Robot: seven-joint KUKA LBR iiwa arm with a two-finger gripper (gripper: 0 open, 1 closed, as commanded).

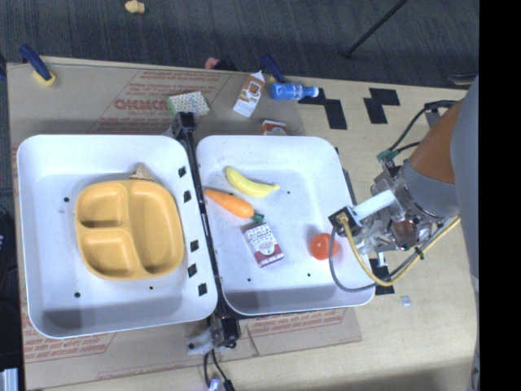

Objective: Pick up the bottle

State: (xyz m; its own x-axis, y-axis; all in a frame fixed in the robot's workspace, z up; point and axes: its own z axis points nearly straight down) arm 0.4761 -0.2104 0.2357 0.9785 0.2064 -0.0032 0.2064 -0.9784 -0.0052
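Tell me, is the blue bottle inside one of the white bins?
No, the blue bottle lies on the bench beyond the right bin, outside its far rim.

Count, taken from the gripper [368, 233] outward: bins 2, the near bin [321, 157] and the far bin [49, 157].

Near bin: tomato [322, 246] 1, carton [262, 243] 1, carrot [229, 204] 1, banana [249, 183] 1.

Far bin: yellow divided plate [129, 228] 1.

Bench beyond the bins: blue bottle [291, 92] 1.
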